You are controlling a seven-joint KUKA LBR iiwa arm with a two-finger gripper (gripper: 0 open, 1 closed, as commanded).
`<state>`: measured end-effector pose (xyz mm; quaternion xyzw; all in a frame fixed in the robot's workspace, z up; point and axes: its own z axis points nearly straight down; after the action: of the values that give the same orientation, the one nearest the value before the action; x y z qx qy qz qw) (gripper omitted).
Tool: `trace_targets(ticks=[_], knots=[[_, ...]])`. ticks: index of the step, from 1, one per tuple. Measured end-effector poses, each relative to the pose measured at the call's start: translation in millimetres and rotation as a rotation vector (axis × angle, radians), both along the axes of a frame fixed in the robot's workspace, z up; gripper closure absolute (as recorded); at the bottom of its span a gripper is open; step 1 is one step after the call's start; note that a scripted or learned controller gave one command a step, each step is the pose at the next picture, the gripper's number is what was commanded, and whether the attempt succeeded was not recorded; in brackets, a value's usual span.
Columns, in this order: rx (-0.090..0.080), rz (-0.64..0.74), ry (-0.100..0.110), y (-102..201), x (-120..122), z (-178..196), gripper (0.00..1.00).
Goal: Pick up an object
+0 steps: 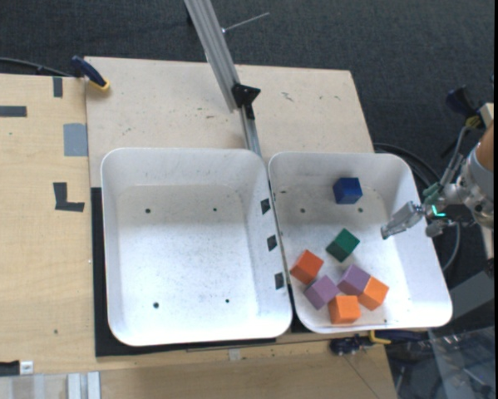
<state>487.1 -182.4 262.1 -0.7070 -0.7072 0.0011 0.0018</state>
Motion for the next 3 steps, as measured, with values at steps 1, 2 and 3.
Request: trace_targets(ticks=[1,2,3], knots=[[-0.001,0.002,-0.002,0,1,1,0.0],[0.001,0.001,0.003,11,3,-54,0.0],[0.001,0.0,0.004,15,2,-119,0.0]])
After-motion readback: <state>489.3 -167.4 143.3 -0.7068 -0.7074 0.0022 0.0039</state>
